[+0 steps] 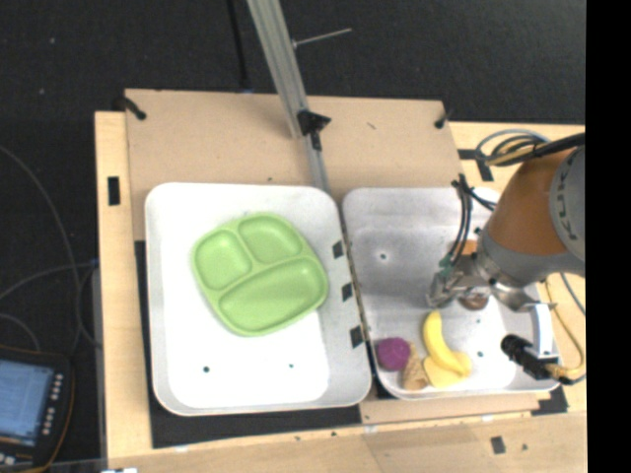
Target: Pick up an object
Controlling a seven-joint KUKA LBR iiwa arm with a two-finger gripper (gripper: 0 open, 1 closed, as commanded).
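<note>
Bench (246,136) with two white bins (177,363)

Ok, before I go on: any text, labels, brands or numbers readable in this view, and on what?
None can be read.
Handheld screen at the lower left edge: lit bluish, rows of content too small and blurred to read.
Green divided plate, banana, purple object and both white bins: no print visible.
Arm's orange band: no legible marking.
</note>
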